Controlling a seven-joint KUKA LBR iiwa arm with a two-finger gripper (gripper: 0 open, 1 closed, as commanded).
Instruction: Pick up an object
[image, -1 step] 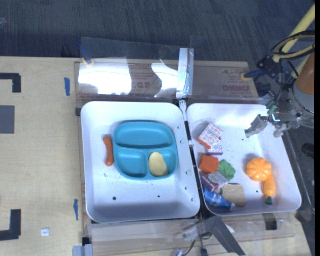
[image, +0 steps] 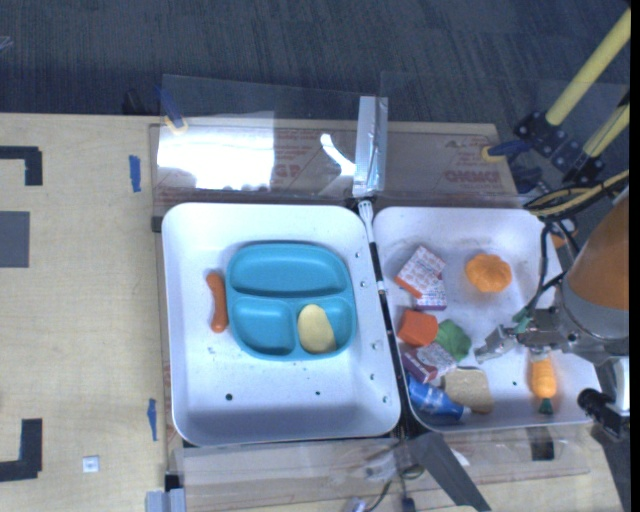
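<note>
My tool (image: 497, 343) hovers low in the right bin (image: 520, 222) beside the green piece (image: 453, 338); grip state unclear, nothing visibly lifted, pick not done.

Red printing runs across the brown cardboard sheet (image: 440, 165) behind the two bins, but glare and a clear plastic cover blur it, so no word reads for certain. A small white packet (image: 422, 270) in the right bin (image: 520, 225) carries red print, too small to make out. Nothing else bears legible text.
</note>
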